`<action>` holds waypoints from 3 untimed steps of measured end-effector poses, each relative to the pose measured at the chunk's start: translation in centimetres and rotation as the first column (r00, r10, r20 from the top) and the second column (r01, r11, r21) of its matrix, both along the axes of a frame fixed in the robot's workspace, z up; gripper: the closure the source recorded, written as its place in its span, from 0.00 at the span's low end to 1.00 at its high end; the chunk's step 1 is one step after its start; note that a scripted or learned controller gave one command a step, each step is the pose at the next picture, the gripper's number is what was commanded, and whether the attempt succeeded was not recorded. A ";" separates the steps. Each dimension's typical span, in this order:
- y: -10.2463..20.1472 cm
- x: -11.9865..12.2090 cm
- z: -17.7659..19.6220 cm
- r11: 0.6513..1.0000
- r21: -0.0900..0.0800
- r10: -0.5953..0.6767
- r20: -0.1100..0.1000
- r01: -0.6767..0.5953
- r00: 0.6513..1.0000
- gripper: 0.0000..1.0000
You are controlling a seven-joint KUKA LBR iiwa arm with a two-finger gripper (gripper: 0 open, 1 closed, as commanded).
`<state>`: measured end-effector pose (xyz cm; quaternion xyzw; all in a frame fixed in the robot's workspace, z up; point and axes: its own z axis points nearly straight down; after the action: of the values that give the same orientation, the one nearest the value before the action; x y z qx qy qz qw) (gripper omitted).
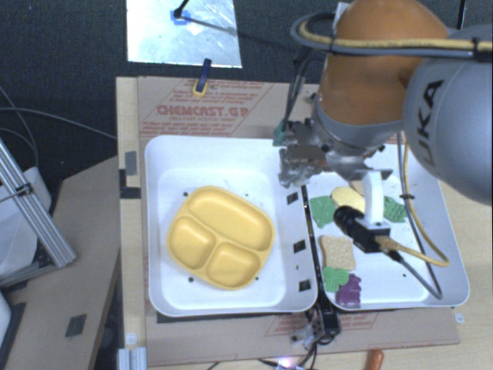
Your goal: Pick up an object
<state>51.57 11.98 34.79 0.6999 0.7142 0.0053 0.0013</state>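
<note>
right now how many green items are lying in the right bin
3 that I can see: one green piece by the divider, one beyond the white finger, one below the toast slice. The arm may hide more.

In the right bin lie small toy foods — a tan bread slice (337, 253) lying flat near the divider, a purple grape bunch (350, 290) just below it, green leafy pieces (323, 210), and a pale yellow piece (348, 200) partly hidden by the arm.
</note>
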 end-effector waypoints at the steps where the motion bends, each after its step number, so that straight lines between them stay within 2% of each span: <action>1: -1.0 -0.1 0.8 1.000 -0.005 -0.011 -0.006 0.011 1.000 1.00; 3: -1.0 0.1 2.9 1.000 -0.006 0.001 -0.003 -0.001 1.000 1.00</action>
<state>51.64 11.00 37.70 0.6995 0.7146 0.0023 0.0021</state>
